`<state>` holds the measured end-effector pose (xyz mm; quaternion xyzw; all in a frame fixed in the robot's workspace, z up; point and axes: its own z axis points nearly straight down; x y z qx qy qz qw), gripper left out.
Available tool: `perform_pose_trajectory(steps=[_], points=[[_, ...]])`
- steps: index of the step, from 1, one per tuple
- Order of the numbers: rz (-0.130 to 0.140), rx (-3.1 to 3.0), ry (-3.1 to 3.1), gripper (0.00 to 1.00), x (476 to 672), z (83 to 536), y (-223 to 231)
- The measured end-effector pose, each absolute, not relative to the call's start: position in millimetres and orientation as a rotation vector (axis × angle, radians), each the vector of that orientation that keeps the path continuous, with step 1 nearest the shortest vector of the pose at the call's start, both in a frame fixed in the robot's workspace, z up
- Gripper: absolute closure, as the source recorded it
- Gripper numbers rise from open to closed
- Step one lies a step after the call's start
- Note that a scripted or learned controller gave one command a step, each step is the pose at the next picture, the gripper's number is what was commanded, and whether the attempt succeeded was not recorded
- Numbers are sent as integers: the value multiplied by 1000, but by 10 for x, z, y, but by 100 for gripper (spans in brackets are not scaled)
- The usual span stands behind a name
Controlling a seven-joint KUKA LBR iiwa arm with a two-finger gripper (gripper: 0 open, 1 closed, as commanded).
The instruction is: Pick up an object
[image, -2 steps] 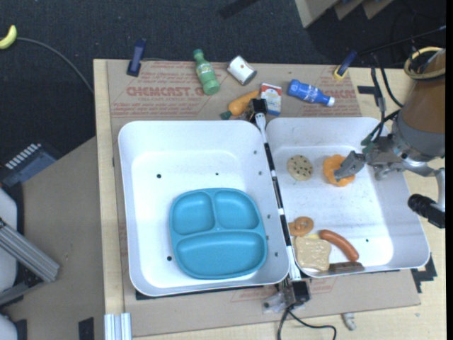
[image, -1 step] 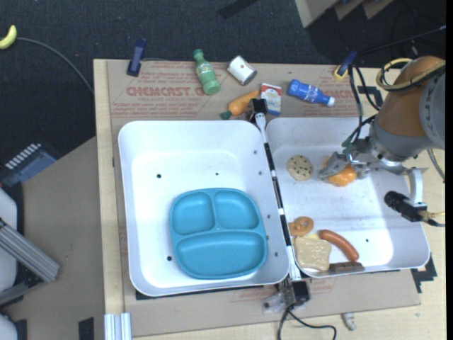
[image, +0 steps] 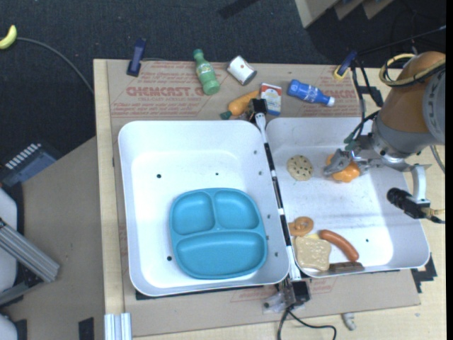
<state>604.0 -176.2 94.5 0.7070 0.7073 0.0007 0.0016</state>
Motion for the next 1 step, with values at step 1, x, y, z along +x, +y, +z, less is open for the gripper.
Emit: perform_pose_trajectory(steps=[1], points=[[3,2218,2222,100,6230,1979,-1006]])
